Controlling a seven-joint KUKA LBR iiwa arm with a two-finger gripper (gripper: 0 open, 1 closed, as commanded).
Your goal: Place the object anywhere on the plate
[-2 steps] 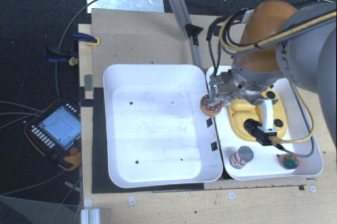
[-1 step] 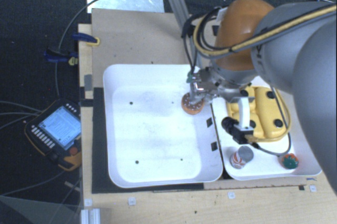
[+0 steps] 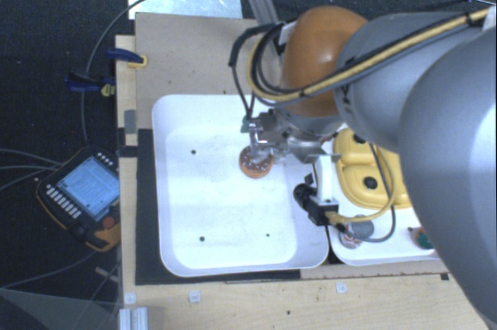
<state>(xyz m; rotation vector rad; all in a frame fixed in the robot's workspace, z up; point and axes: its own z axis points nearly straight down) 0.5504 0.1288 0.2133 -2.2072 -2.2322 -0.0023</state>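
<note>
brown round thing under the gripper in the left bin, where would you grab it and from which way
Grip the small brown round object across its outer edges, coming straight down from above. It seems to lie low on the left bin floor away from the walls, and the gripper is right above it, partly hiding it.

Two white bins [image 3: 182,189], one yellow plate [image 3: 365,173]

You can't see most of the right bin [image 3: 388,257]: the arm [image 3: 419,80] covers it and the yellow plate [image 3: 369,177]. The gripper [image 3: 260,148] hides part of the small brown object [image 3: 255,164], too blurred to identify.
</note>
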